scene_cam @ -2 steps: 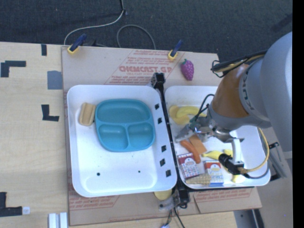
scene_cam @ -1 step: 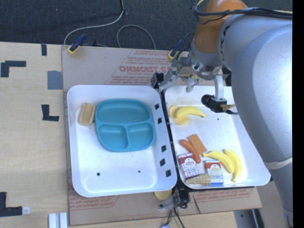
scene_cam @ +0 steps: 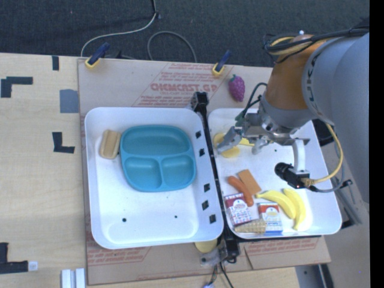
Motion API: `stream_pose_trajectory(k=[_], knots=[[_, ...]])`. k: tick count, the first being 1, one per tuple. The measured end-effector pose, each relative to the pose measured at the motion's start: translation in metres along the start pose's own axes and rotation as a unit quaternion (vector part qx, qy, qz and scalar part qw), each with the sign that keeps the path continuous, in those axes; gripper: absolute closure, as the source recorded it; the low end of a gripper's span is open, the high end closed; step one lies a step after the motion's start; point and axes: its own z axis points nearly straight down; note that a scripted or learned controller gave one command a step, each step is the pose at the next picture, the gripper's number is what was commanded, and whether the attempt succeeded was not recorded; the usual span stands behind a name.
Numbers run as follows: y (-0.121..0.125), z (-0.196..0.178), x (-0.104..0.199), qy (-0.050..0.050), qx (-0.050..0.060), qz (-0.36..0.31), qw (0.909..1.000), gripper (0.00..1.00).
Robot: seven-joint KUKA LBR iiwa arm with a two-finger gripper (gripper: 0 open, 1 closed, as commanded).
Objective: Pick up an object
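My gripper (scene_cam: 245, 141) hangs low over the upper left of the right bin (scene_cam: 324, 179), open, its two grey fingers spread apart. A small yellow fruit-like piece (scene_cam: 226, 148) lies at the left finger (scene_cam: 231, 138), touching it or partly under it, not between the fingers. Further down the same bin lie two orange sticks (scene_cam: 244, 183), a yellow banana (scene_cam: 291, 205), two small red-and-white packets (scene_cam: 239, 209) and a waffle-patterned piece (scene_cam: 252, 226). The wrist and the arm's orange band (scene_cam: 288, 83) hide the bin's upper right.
The left bin (scene_cam: 108, 215) holds a blue divided plate (scene_cam: 159, 156) and a tan block (scene_cam: 109, 143) at its left. Purple grapes (scene_cam: 236, 87) sit on the cardboard behind the right bin. A black cable fitting (scene_cam: 287, 171) hangs below the wrist.
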Motion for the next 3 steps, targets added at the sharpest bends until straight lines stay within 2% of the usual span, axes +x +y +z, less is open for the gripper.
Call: stream_pose_trajectory(k=[1, 2, 3], knots=[[0.045, 0.000, -0.032, -0.001, -0.004, -0.001, 1.0000, 0.00], [0.070, 0.000, -0.018, 0.000, -0.004, -0.003, 1.0000, 0.00], [0.010, 0.000, -0.009, 0.000, -0.001, -0.001, 1.0000, 0.00]])
